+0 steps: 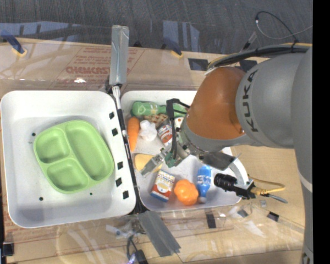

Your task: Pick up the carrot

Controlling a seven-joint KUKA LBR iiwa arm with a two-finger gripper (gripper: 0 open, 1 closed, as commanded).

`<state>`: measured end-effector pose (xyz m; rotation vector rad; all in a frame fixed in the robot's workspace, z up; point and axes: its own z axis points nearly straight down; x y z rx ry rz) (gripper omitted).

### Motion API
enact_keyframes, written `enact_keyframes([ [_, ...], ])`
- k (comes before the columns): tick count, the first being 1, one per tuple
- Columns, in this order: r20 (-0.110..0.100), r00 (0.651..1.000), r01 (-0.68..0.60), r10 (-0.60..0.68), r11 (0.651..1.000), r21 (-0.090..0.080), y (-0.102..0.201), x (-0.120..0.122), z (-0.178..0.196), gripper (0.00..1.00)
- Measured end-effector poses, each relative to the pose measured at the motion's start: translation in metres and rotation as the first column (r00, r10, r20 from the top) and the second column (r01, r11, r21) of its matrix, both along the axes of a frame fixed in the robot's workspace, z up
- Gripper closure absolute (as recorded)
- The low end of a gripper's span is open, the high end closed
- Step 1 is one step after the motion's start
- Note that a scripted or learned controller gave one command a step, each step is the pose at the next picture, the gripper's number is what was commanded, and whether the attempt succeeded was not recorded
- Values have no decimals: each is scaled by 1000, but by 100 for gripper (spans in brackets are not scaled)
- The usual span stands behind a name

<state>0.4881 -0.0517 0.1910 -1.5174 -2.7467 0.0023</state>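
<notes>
The carrot [133, 132] is a long orange piece lying along the left wall of the right bin [154, 203], pointing up and down the view. My gripper [159, 161] hangs low in the middle of that bin, below and to the right of the carrot and apart from it, just over a yellow item [142, 160]. The orange-banded wrist and grey arm cover the right part of the bin.
The right bin also holds a green bottle [146, 110], a white item [148, 131], a small brown-labelled bottle [165, 132], a juice carton [163, 185], an orange [185, 192] and a blue bottle [204, 179]. In the left bin lies a green divided plate [72, 155].
</notes>
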Motion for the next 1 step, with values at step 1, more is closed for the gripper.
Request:
enact_keyframes([
  [1,0,1000,0,0,1000,0,0,0,0,0],
])
